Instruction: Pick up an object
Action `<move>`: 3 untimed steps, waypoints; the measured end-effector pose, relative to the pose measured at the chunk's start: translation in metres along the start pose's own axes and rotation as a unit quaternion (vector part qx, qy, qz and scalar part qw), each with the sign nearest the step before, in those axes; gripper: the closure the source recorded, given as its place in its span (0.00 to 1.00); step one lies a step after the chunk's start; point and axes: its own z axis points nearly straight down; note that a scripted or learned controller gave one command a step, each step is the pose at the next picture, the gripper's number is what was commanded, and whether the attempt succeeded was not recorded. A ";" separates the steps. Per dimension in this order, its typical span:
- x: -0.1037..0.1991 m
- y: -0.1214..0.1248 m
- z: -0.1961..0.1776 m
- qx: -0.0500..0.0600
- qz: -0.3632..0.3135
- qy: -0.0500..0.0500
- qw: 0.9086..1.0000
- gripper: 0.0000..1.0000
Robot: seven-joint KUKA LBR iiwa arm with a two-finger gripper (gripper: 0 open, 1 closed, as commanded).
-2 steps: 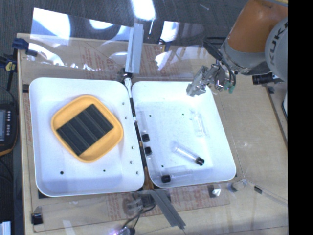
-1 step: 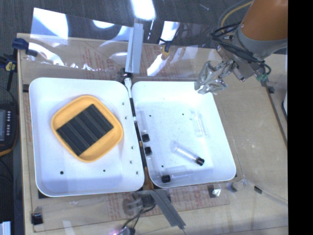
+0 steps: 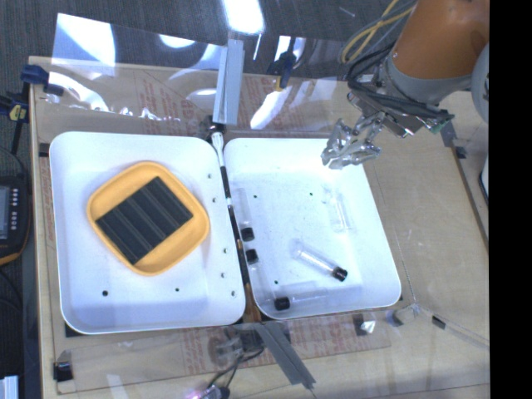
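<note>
Take the right bin (image 3: 378, 260) as your landmark and read across from its left. Beside it, across the shared divider, the left bin (image 3: 71, 298) holds an orange dish with a dark ribbed insert (image 3: 148, 216), lying flat near that bin's middle and well apart from the arm.

Inside the right bin, small dark pieces (image 3: 246, 244) sit along its left wall, and another dark cap (image 3: 282, 303) lies near its front edge. Toward the front right of its floor lies a clear tube with a black cap (image 3: 319, 264); it looks like the easiest thing to pick. It is thin, see-through and glossy, so it could roll or slip. A second clear tube (image 3: 336, 211), fainter against the white, lies nearer the bin's back right.

The hand (image 3: 351, 150) hangs over the bin's back right corner, above the rim, with nothing between its fingers; you cannot tell from here whether they are spread or closed. The capped tube lies forward of the hand and slightly left, deeper into the bin toward the front edge. Its long axis runs on a diagonal, the clear end toward the back left and the black cap toward the front right. I judge you would want the fingers set across that diagonal, not along it, before descending.
</note>
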 end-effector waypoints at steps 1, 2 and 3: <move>-0.009 -0.011 -0.045 0.002 -0.317 -0.001 0.948 1.00; -0.009 -0.010 0.026 -0.002 -0.551 0.000 0.835 1.00; -0.050 0.024 0.115 -0.002 -0.510 0.000 0.860 1.00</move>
